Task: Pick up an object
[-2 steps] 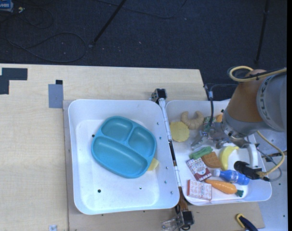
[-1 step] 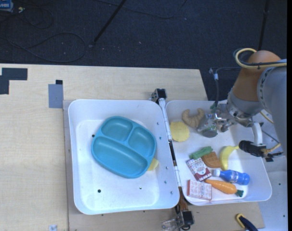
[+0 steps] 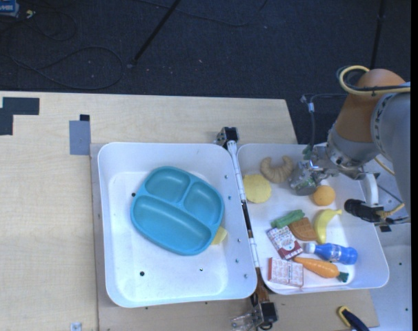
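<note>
The gripper [image 3: 307,178] was seen low in the right bin [image 3: 381,271], just beside the tan toy [image 3: 276,169] and near the orange [image 3: 323,196]. Nothing was seen held. The reach was judged under way; a descent and closing on one object was called for next.

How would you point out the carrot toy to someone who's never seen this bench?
Look in the right bin, at its near edge. The carrot lies there just below the blue bottle. It is the long, tapering orange piece with a green tip, unlike the round orange ball farther back.
</note>
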`<state>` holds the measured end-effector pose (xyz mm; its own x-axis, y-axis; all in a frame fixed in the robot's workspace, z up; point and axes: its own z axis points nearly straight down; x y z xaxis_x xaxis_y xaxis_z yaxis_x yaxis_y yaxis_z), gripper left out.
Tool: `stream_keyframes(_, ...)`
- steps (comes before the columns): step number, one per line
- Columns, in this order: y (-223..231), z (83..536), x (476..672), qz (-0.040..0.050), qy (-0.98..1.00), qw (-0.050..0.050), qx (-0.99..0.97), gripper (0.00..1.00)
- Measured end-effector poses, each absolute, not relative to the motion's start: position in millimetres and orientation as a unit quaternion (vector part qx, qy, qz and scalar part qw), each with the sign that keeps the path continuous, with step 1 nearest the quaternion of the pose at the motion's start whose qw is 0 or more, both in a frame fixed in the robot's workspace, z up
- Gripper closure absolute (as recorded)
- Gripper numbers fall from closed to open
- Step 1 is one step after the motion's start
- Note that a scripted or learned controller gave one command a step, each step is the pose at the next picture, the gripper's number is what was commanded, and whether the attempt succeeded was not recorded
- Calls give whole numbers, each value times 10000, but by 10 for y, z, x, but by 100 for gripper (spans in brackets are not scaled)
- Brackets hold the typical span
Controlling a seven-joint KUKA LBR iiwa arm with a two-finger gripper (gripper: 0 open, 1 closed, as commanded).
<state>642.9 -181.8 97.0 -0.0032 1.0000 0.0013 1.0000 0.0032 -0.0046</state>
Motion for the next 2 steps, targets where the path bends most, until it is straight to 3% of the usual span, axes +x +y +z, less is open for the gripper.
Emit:
stream_keyframes(1,-1570,1621,6078,7,-7070,15,-7072,100)
stream_keyframes(2,-1013,2063,6127,7,-7075,13,-7067,100)
